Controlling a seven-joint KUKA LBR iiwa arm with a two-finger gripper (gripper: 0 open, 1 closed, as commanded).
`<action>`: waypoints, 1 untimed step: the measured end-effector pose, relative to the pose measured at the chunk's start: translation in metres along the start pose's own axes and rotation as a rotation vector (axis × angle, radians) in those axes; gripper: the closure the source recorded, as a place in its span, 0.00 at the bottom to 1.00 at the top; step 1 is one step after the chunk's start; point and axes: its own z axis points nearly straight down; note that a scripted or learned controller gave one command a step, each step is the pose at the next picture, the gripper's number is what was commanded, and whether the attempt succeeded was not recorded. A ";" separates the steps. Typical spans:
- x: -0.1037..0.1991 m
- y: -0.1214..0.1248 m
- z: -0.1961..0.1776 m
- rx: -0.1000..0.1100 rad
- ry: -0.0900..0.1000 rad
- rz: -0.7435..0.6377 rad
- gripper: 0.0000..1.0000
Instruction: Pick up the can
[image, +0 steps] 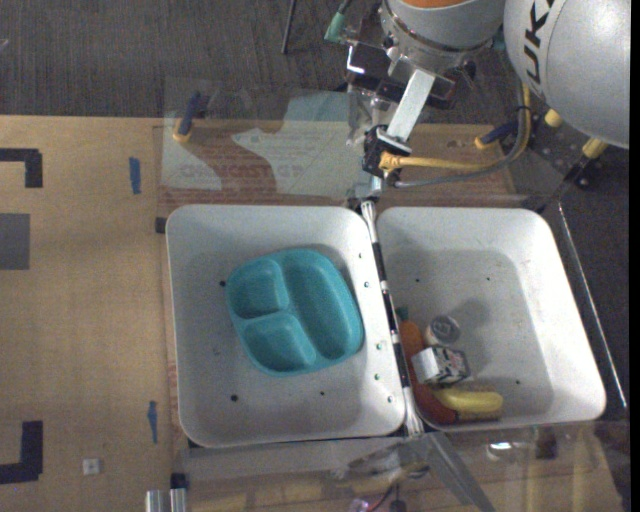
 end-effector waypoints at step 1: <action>0.003 0.001 -0.008 0.000 -0.002 -0.004 1.00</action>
